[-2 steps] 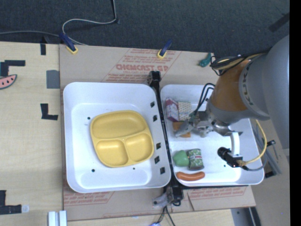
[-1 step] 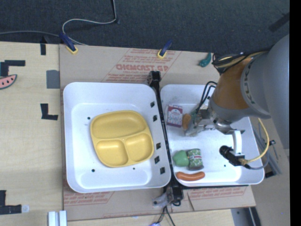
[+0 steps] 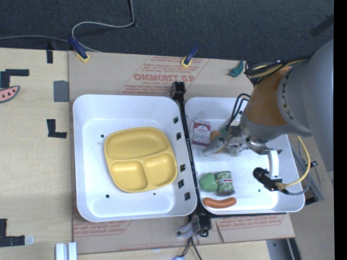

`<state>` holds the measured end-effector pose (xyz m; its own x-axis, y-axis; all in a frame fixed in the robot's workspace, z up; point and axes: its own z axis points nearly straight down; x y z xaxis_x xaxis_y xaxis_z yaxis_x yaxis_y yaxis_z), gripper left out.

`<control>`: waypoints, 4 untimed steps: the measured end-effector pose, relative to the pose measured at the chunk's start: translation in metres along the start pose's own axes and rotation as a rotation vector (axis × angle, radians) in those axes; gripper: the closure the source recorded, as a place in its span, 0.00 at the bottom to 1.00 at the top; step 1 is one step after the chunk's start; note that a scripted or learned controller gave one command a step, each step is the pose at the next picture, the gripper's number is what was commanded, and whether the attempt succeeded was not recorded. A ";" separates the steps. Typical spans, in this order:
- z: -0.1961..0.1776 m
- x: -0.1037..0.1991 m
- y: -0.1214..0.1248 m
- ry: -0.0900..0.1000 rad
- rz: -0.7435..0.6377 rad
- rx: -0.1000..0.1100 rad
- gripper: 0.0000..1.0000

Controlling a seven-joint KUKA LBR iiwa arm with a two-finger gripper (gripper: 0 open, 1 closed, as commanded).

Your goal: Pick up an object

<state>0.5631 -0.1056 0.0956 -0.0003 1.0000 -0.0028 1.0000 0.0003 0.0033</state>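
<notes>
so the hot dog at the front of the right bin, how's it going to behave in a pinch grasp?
The hot dog looks like a smooth, rounded toy, so probably slippery and apt to roll if nudged sideways. It lies close to the right bin front wall, likely crowding one finger. Small and probably light.

Pincer (image 3: 217,145) low, arm from right

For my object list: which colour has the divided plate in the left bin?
Yellow. The divided plate lies in the left bin, seen clearly in the camera view.
</notes>
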 end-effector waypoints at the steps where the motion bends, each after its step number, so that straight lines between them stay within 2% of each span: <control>1: -0.009 0.001 0.000 0.001 -0.001 0.002 1.00; 2: -0.009 0.001 0.000 0.001 -0.001 0.001 0.00; 3: -0.018 0.001 0.000 0.001 -0.002 0.002 1.00; 4: -0.018 0.001 0.000 0.001 -0.002 0.003 0.00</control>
<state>0.5628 -0.1045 0.1139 -0.0021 1.0000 -0.0015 1.0000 0.0021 0.0007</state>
